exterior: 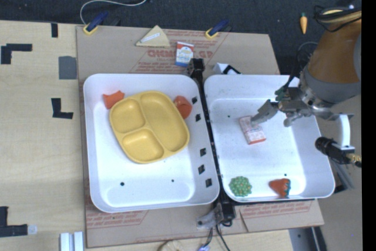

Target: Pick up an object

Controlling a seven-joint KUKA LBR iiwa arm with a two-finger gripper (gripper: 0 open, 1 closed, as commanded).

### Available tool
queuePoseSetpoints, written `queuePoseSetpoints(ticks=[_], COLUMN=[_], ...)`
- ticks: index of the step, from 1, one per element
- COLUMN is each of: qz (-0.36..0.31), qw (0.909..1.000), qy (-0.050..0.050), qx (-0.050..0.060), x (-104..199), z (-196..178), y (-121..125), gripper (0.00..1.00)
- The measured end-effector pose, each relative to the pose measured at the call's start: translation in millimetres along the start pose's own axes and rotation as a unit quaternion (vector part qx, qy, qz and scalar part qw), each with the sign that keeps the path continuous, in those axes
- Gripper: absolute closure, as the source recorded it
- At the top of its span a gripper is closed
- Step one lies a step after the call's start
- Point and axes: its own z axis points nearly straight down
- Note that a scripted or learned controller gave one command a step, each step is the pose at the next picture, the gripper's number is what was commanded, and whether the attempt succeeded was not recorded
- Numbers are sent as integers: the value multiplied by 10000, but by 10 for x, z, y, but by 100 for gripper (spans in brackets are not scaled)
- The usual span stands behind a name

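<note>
Two bins sat side by side on a table. The left bin (94, 126) held a divided plate (150, 125). The right bin (305, 150) held a packet (253, 130) at centre and a ball (240, 186) near its front edge.

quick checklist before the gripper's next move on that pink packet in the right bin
1. Target in sight: pink packet lies flat in the right bin: ok.
2. Gripper over the packet's upper edge: ok.
3. Packet between the fingers: cannot tell.
4. Space around the packet: green ball and red strawberry sit apart, near the front wall: ok.
5. Packet away from the bin walls: ok.
</note>
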Motion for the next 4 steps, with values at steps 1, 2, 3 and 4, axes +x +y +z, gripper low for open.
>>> queuePoseSetpoints(ticks=[1, 2, 3, 4], qz=[4, 3, 2, 16], qw=[10000, 9999, 9999, 10000], qy=[-30, -51, -48, -8], qx=[-70, -111, -114, 0], x=[88, 76, 80, -357], z=[1324, 1203, 1201, 850], y=[322, 343, 345, -172], gripper=[0, 100, 0, 0])
